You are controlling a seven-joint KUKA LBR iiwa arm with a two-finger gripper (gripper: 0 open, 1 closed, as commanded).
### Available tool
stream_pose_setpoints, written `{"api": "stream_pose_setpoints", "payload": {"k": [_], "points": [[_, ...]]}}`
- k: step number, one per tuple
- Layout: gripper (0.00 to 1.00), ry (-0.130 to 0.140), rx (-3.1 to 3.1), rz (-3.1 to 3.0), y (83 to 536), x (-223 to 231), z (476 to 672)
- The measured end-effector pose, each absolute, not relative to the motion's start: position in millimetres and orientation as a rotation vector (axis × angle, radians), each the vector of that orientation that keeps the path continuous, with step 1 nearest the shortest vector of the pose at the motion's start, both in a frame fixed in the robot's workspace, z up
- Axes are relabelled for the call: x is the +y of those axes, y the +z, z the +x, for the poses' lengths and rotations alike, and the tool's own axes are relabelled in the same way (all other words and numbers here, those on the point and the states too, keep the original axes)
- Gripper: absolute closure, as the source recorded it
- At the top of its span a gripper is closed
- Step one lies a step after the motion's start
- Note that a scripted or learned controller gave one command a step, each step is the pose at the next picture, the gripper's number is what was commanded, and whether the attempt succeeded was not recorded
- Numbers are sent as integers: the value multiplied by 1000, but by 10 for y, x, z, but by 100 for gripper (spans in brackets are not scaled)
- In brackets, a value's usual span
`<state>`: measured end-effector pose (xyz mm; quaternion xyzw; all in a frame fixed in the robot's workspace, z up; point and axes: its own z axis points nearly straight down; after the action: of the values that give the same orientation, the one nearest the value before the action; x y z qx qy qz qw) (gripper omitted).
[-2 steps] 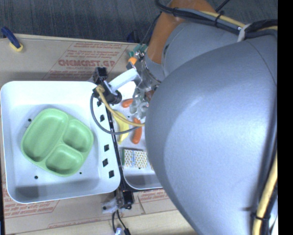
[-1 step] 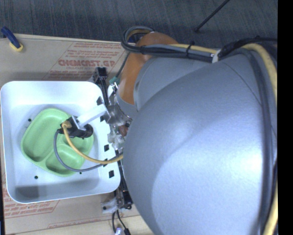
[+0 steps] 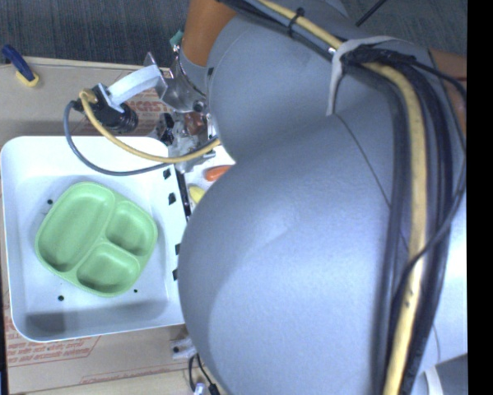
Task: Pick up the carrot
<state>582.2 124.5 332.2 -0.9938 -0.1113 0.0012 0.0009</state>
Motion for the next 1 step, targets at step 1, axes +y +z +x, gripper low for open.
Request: {"api": "stream_pose_setpoints", "payload": {"k": [1], "points": [[100,12,-506,-3097,2011,956,5159]]}}
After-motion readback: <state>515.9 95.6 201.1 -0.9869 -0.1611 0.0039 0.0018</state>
